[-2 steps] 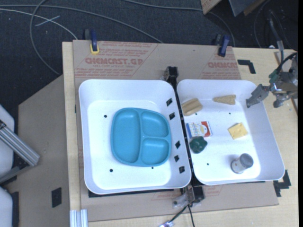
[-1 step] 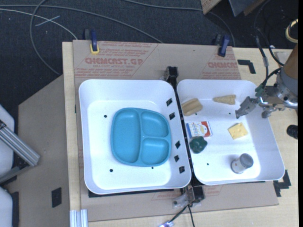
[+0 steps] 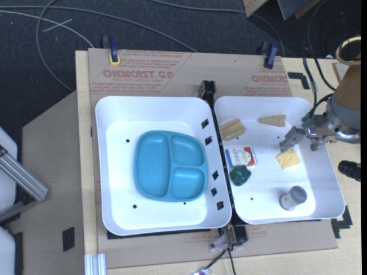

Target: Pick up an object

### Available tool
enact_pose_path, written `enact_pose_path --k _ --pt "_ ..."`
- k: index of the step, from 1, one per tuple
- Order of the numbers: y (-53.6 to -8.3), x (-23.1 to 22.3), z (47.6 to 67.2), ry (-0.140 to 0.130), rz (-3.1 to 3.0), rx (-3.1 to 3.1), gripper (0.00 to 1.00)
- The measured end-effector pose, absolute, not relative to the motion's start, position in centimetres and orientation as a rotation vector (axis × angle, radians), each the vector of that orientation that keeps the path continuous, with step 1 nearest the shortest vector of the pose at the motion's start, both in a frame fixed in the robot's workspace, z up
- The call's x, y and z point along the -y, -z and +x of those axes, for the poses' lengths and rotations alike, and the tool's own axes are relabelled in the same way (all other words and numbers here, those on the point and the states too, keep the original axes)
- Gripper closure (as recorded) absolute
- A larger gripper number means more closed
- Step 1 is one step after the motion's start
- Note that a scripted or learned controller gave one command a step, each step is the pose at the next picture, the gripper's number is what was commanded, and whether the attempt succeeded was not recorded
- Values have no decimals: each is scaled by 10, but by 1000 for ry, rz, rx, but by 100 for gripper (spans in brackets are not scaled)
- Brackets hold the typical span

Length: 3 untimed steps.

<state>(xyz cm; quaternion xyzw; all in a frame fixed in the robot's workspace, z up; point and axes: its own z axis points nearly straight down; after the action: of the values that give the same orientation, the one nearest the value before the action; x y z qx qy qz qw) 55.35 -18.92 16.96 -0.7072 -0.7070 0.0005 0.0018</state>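
The right bin holds several small objects: a tan bread-like piece, a tan wedge, a yellow cheese block, a red-and-white packet, a dark green lump and a grey cylinder. My gripper hangs over the right side of this bin, just above and behind the cheese block. Its fingers stand open and spread, with nothing between them.
The left bin holds a blue divided plate. A black divider with clips runs between the bins. The arm's grey body comes in from the right edge. Clamps and cables lie at the bench's back.
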Motion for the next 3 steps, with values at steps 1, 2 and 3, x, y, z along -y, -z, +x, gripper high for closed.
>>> enact_pose_path --k 1,2,3 --pt "-111 191 548 -1 -2219 2219 0" --pt "-123 191 548 2 -2221 2221 100" --pt "-181 183 555 5 -2223 2227 100"
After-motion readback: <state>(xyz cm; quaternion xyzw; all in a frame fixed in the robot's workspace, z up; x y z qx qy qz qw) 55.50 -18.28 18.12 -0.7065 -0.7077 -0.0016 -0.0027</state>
